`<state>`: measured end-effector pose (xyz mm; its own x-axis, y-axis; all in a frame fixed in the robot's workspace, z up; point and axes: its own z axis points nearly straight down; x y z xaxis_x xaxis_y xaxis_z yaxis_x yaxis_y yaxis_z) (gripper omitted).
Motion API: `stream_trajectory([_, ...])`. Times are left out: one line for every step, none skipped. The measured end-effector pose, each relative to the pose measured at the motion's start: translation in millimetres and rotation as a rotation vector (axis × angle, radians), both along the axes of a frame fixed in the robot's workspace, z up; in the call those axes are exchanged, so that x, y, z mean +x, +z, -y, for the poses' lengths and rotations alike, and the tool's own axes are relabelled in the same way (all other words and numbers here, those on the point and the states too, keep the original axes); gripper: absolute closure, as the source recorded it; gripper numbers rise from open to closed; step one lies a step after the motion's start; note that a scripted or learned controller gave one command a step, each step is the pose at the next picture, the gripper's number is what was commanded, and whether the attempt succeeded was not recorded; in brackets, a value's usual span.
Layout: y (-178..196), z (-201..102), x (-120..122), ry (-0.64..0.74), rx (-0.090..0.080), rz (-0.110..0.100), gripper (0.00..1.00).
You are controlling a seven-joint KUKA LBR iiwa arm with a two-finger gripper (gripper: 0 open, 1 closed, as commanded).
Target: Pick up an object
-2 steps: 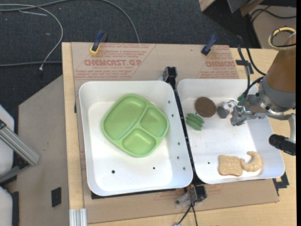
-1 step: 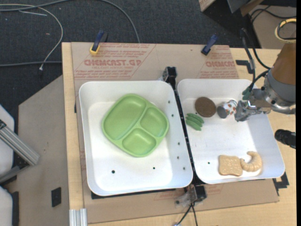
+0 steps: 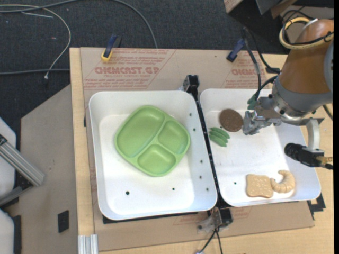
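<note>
Approach step, nothing gripped yet: gripper [image 3: 252, 125] low in right bin [image 3: 312, 187] nr back edge, just beside brown disc [image 3: 231, 120], finger state can't tell, so next calls for centring over disc & closing.

Dark carpet floor [image 3: 37, 46], grey cable [image 3: 58, 20] trailing across; cardboard sheet [image 3: 159, 62] under bins, blue clamps [image 3: 110, 46] at back edge.

Fixed overhead camera, slanted down, both bins [image 3: 100, 142]
</note>
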<state>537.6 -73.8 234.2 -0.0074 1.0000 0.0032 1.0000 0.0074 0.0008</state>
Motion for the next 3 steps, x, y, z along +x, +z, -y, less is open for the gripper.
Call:
stream_trajectory([7, -58, -2, 0.0, -0.001, 0.0, 1.0])
stream_trajectory([10, -110, -11, 0.0, 0.0, -0.003, 1.0])
stream_trajectory([-16, -160, -18, -0.002, -0.001, -0.008, 1.0])
